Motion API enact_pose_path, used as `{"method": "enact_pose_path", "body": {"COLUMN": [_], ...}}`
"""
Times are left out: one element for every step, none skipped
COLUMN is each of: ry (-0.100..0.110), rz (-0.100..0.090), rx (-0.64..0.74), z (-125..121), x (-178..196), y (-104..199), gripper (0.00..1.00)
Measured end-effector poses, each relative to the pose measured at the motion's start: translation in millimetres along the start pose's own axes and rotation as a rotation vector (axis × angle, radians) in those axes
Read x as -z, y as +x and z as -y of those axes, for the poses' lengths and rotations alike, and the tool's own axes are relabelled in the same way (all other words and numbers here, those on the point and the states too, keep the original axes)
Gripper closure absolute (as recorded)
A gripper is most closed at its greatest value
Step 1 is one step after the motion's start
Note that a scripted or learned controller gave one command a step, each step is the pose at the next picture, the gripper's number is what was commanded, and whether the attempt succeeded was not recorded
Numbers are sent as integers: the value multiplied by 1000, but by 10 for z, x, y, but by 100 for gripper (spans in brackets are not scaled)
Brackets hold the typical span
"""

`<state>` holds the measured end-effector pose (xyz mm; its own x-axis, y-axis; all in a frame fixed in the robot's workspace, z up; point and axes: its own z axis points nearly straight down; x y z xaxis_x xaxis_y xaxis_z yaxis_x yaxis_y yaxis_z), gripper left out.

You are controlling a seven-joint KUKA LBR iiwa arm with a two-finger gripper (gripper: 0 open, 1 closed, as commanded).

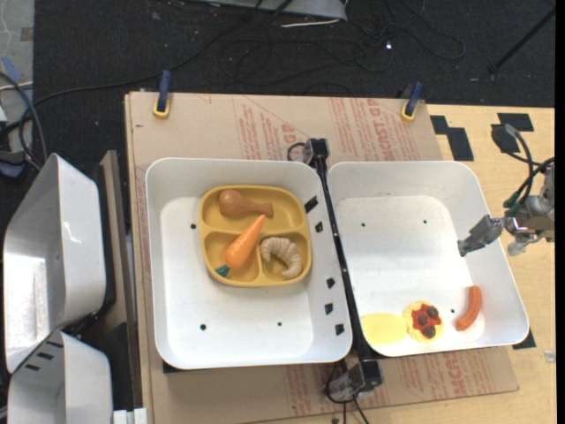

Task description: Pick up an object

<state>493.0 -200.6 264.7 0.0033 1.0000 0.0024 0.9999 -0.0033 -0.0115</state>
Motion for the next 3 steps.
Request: {"method": "enact_pose_path", "body": {"ry": [-11,-8,-5], "rz": [3,1,0], "rx": [4,2,1], "z": [-23,6,108], "x": [59,-535,-1106], "y": [8,87,89], "gripper": [0,0,0]}}
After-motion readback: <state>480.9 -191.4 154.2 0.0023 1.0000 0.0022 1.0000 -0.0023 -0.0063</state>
